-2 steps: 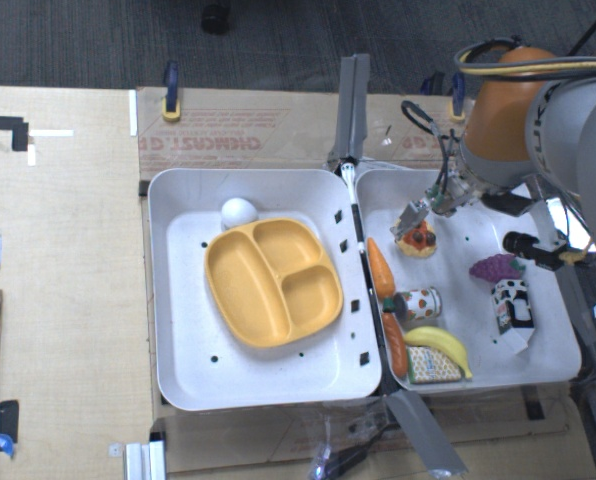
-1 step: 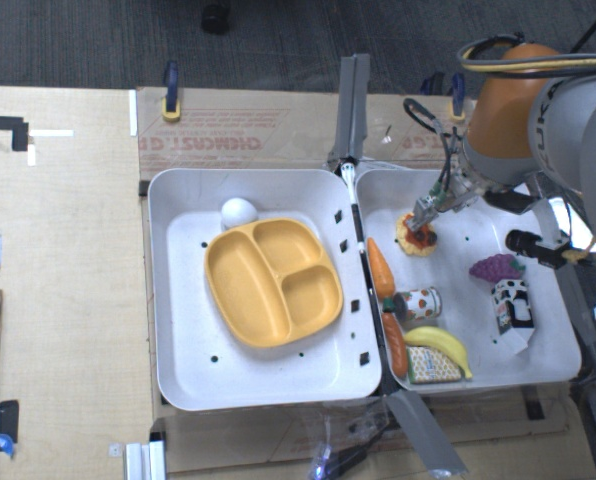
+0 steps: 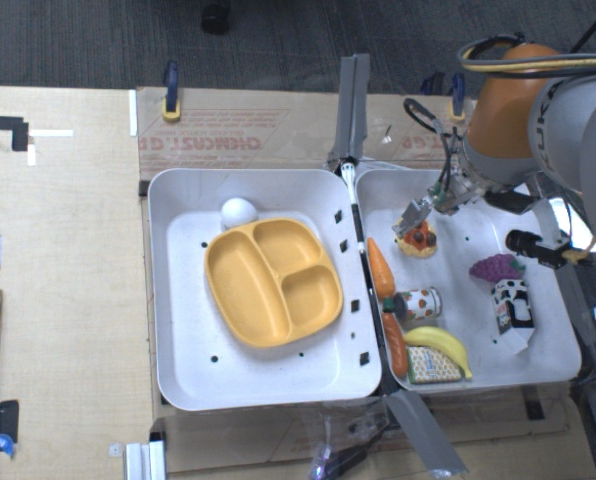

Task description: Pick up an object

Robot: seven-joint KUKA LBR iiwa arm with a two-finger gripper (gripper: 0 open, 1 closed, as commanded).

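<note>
Right bin: carrot, can, banana, grapes, carton. Gripper, finger state indiscernible, over small cake, red-topped.

Plate in left bin (ball behind) — banana right.

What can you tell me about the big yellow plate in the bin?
The yellow plate looks like smooth plastic, with rounded corners and three sunken sections, all bare. It lies flat, turned at a slant, in the middle of the left bin. A small white ball sits against its upper edge.
</note>
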